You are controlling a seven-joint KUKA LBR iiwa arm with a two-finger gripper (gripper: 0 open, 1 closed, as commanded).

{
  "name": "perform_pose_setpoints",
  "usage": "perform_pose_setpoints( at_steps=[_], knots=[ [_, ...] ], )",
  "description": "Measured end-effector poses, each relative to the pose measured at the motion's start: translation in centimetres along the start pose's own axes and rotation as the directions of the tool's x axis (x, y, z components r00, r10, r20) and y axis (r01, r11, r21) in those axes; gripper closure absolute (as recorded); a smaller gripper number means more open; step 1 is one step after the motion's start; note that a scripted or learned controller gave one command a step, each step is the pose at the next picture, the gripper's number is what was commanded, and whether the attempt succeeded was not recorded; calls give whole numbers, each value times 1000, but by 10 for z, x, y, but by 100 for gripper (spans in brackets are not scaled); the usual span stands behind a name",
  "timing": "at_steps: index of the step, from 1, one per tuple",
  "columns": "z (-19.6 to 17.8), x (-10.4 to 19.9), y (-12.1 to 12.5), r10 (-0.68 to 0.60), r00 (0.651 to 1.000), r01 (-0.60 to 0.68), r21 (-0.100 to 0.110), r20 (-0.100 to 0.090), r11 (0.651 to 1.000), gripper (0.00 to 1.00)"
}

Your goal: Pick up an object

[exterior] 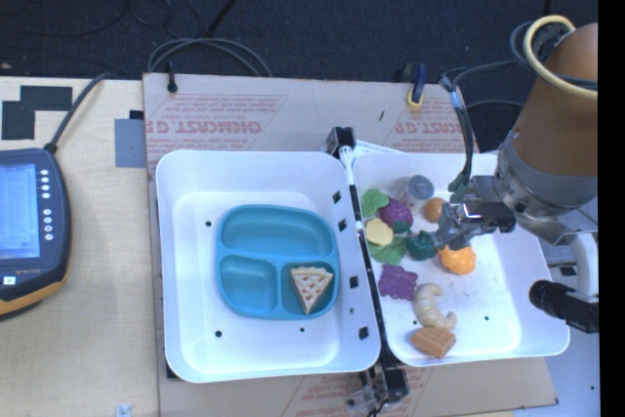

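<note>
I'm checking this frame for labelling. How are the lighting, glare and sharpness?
Camera view: even light, soft shadows only; the white bins look bright but keep their edges; no strong glare on the blue tray; slightly soft overall, so the small toys near the gripper blur together; the floor above the bench is dark.

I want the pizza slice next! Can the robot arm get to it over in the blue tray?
Probably yes. The pizza slice lies uncovered in the blue tray's lower right compartment, nothing stacked on it. The gripper is over the other bin, so it must cross the divider.
</note>
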State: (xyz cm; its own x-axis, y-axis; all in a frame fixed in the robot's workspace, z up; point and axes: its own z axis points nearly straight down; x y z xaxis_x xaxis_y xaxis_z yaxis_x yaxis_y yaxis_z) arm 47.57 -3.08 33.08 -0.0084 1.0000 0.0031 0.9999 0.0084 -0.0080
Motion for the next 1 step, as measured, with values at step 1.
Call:
perform_pose_setpoints(
  at_steps=[1],
  knots=[
    [29,45,0,4,1000,-4,-1,2,1000,100]
  ],
)
